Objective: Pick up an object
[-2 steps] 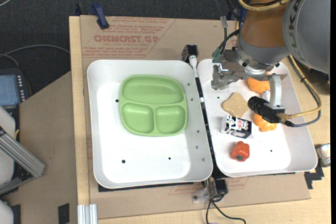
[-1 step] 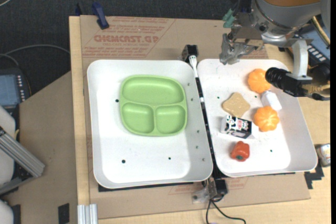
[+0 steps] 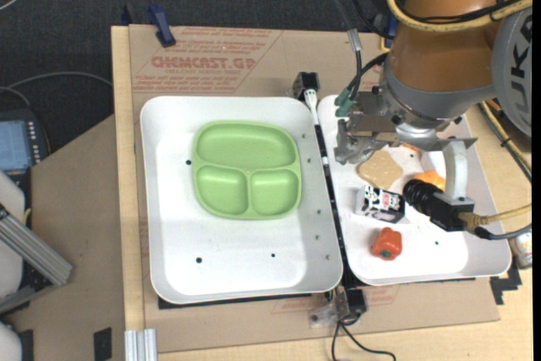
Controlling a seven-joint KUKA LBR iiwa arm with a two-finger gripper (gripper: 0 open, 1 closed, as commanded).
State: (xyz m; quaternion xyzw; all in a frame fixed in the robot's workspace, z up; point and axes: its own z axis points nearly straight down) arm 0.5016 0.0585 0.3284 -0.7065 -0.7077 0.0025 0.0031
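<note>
Where the grey arm (image 3: 517, 72) reaches in from three o'clock, its wide orange band (image 3: 452, 13) bulks over the twelve o'clock edge of the right-hand shallow white plastic bin (image 3: 439, 266), and the wrist below it points down and toward nine o'clock. The metal gripper (image 3: 348, 144) hangs low over the bin's ten o'clock corner, close to the rim shared with the left-hand shallow white plastic bin (image 3: 169, 224). Whether the gripper is parted or closed cannot be made out, because the wrist housing and cables crowd it from above. Nothing can be seen held in it.

The loose things lie in the right-hand bin. A tan flat slice shaped like bread (image 3: 382, 171) sits just at four o'clock of the gripper, with its upper edge tucked under the wrist. Whether the gripper touches it is unclear. A small black-and-white printed box (image 3: 382, 202) lies just at six o'clock of the tan flat slice. A red rounded piece like a small pepper (image 3: 387, 243) rests farther toward six o'clock, apart from the box. An orange rounded piece (image 3: 432, 179) shows at three o'clock of the slice, mostly covered by robot hardware, so its shape is hard to read.

In the left-hand bin a pale green plastic plate with three compartments (image 3: 247, 169) lies flat near the centre, toward twelve o'clock. The arm's upper links are cut off at the frame's right edge.
</note>
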